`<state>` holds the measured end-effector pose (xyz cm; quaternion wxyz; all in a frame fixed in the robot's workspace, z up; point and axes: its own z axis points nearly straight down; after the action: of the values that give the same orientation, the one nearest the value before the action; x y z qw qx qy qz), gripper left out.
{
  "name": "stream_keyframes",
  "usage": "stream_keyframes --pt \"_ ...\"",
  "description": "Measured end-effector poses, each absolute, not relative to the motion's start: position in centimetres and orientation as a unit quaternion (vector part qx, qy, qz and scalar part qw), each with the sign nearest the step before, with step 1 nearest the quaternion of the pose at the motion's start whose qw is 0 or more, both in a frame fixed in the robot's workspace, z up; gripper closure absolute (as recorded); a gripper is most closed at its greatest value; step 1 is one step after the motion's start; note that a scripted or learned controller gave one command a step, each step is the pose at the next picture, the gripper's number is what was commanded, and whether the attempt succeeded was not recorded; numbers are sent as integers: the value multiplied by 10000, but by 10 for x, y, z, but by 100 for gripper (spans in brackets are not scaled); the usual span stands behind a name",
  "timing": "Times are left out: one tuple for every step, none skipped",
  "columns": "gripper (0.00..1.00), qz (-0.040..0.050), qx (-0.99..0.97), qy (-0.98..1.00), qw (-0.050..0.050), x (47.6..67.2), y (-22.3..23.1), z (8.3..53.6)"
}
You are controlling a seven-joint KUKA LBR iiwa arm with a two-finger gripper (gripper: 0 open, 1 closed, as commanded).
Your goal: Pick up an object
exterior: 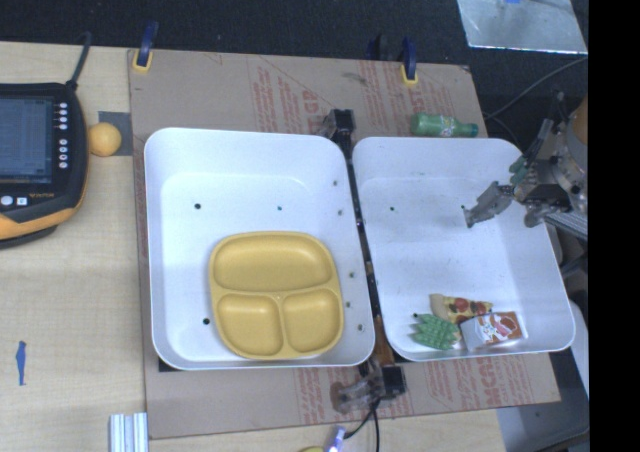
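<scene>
My gripper (500, 217) hangs over the right part of the right bin (420, 180), reaching in from the right edge. It is open, and nothing sits between its fingers. One grey finger (482, 208) points left and down over bare bin floor. In that bin's near corner lie a green leafy toy (433, 332), a pizza-slice toy (458, 306) and a small red and white carton (496, 329), well below the gripper. A yellow divided plate (276, 295) lies in the left bin (240, 165).
A green bottle (443, 125) lies on the cardboard just behind the right bin. A teach pendant (35, 160) and an orange ball (103, 138) sit at the left of the bench. Clamps hold the cardboard's far edge.
</scene>
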<state>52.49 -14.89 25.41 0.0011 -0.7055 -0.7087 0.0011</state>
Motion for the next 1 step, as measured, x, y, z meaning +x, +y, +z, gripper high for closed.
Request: stream_keyframes --pt "0 25 -7048 -7094 24 562 -147 95"
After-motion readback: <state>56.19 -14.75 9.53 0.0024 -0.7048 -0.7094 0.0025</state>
